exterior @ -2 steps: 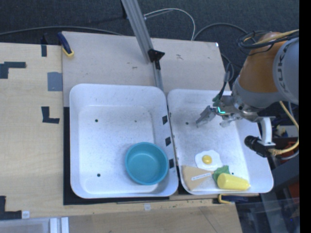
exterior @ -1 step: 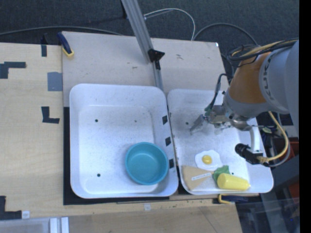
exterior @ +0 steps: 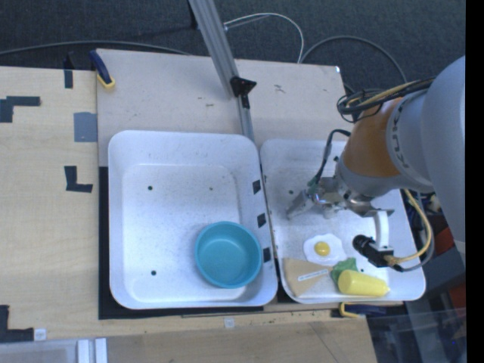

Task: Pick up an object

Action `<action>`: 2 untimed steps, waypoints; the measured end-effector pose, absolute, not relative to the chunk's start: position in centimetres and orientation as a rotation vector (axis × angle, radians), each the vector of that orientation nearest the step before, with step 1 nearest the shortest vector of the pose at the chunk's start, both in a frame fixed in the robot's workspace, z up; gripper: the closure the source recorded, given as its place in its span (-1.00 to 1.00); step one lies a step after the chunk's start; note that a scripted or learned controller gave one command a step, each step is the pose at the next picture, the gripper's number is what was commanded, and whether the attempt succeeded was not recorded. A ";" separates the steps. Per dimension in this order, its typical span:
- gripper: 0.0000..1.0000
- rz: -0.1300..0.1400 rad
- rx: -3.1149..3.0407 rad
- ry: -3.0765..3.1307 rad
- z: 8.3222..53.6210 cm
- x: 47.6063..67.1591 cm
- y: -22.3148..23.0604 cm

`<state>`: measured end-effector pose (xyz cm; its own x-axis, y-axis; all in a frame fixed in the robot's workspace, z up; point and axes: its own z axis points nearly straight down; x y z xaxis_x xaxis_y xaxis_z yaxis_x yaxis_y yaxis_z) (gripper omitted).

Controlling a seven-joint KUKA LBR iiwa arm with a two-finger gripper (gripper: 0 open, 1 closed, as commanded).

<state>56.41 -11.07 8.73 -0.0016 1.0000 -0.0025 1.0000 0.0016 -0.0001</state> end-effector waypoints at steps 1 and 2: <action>1.00 -0.001 2.218 2.225 9.9 56.5 -11.0; 1.00 0.003 2.218 2.222 14.5 57.2 -10.4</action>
